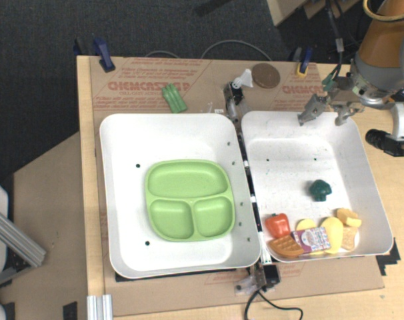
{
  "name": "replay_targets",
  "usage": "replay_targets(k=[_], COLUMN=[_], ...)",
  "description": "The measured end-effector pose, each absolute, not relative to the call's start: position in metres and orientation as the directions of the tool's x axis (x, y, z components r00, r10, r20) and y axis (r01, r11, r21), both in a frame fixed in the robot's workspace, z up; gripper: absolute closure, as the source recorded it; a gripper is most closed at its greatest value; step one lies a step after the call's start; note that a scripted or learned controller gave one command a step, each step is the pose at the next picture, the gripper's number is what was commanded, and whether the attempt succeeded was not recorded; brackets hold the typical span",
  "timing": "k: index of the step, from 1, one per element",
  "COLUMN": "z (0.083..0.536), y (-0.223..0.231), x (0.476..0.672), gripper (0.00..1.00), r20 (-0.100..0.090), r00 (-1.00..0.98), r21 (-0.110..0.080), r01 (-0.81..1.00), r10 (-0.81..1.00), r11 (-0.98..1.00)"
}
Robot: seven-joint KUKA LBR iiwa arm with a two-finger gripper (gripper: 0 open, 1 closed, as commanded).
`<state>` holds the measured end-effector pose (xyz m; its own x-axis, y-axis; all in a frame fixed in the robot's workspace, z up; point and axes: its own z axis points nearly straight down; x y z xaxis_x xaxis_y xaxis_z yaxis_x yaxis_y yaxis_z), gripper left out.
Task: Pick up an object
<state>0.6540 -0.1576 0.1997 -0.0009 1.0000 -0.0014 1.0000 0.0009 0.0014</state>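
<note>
My gripper [327,113] hangs over the far edge of the right bin [289,152], below the arm's orange band. Its two fingers stand apart with nothing between them, so it is open. A small dark green object [320,190] lies alone in the middle of that bin, well in front of the gripper. Along the bin's near edge sits a cluster: a red pepper [277,225], a brown pastry-like piece [285,247], a purple packet [314,239] and yellow pieces [336,232].
The left bin [122,152] holds a light green divided plate [189,200]. On the board behind the bins lie a green clip [175,99] and a brown disc [265,76]. Blue clamps [104,54] grip the board's far edge.
</note>
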Motion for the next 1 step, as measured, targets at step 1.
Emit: replay_targets(k=[1], z=[0.0784], y=[-0.1965], x=[0.6098], gripper=[0.0], r20=[0.002], r00=[0.004], r21=[-0.009], r01=[1.0], r10=[1.0], r11=[-0.004])
